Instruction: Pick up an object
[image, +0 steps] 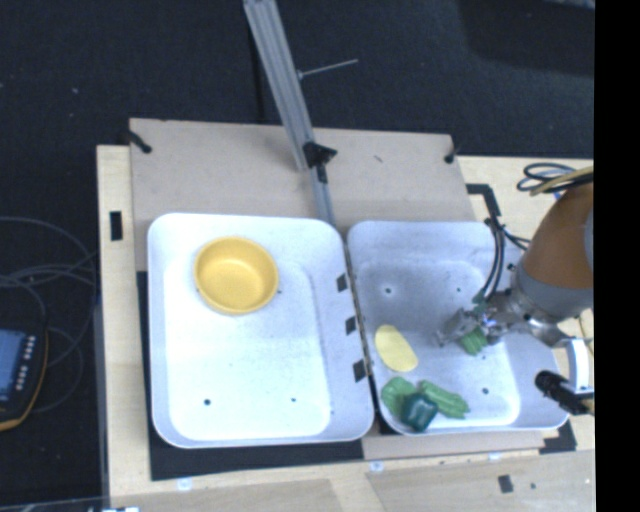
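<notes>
the arm (560, 255) was cut off at the right edge. its gripper (470, 335) hung low over the right bin (420, 250), fingers closed on a small green piece (473, 343), blurry. a yellow piece (396, 349) and green things (422, 401) lay lower in the bin. a yellow bowl (236, 274) sat upper left in the left bin (250, 400).

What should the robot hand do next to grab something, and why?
Probably lift straight up a little. The gripper sits low in the right bin with a small green thing at its tip, so a gentle lift would show whether it is caught.
</notes>
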